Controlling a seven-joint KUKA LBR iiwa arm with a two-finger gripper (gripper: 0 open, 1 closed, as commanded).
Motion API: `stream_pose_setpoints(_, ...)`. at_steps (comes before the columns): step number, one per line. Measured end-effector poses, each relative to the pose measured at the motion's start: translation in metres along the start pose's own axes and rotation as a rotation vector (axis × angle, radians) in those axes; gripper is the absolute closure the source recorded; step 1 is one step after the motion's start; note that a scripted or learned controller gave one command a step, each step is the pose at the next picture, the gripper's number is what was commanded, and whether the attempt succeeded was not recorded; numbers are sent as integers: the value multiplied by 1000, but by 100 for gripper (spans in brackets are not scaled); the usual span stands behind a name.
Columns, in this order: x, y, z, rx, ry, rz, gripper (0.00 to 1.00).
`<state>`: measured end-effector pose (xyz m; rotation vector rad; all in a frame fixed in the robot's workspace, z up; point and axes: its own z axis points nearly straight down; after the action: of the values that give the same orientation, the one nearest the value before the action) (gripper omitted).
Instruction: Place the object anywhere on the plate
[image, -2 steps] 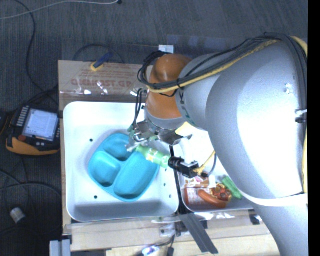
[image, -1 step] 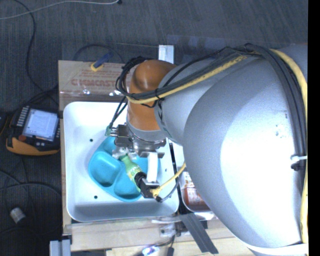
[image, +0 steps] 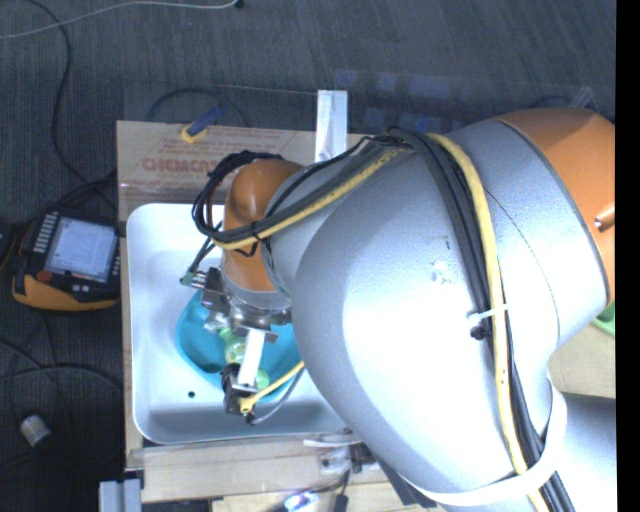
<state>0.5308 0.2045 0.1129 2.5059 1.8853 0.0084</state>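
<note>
A blue plate (image: 197, 335) lies in the left white bin (image: 160, 400), mostly covered by the arm. My gripper (image: 232, 330) hangs straight over the plate, below the orange wrist band (image: 250, 205). A small green thing (image: 236, 351) shows just under the gripper, over the plate's middle. Whether it is held or resting on the plate is hidden by the wrist.
The grey arm covers the bin's right side and the whole right bin. A small dark speck (image: 191, 394) lies on the bin floor near the front. A cardboard sheet (image: 165, 160) sits behind the bin. An orange handheld screen (image: 70, 258) rests on the floor at left.
</note>
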Motion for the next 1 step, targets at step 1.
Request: stream_pose_setpoints(1,0,-6,10,12,-6,-5,0)
